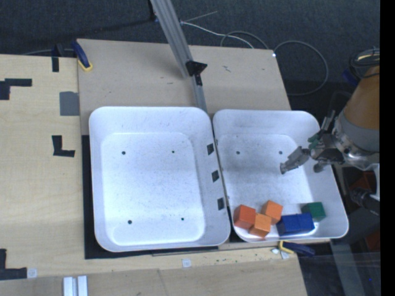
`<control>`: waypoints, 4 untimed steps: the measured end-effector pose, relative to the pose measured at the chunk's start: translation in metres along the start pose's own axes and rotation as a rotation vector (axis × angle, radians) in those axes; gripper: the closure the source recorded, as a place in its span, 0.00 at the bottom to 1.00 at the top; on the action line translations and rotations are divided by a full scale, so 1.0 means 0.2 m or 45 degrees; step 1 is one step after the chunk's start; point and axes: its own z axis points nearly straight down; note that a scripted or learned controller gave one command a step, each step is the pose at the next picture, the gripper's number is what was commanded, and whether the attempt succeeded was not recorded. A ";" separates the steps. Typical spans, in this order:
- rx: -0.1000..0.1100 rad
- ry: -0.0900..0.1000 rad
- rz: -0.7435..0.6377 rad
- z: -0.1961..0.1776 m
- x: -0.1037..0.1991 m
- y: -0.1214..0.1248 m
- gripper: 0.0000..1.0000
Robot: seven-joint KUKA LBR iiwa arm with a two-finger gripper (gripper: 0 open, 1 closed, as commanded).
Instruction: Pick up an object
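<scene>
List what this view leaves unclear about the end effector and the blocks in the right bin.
- End effector: too small and blurred in the camera view to read its opening.
- Orange blocks: clustered together, exact count uncertain.
- Green block: partly hidden behind the blue block.

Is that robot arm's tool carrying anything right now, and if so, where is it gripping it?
Nothing is held. The tool hangs over bare floor of the right bin, apart from the blocks clustered at the bin's near edge.

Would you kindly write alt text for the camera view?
The gripper hangs over the right bin, above orange blocks, a blue block and a green block clustered at its near edge. The left bin sits alongside.
</scene>
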 end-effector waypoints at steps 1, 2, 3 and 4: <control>0.004 0.000 -0.002 0.26 0.05 0.20 0.00; 0.007 0.002 0.001 0.73 0.24 0.03 0.00; -0.008 -0.003 0.002 0.38 0.14 0.10 0.00; 0.000 0.000 0.002 0.40 0.15 0.09 0.00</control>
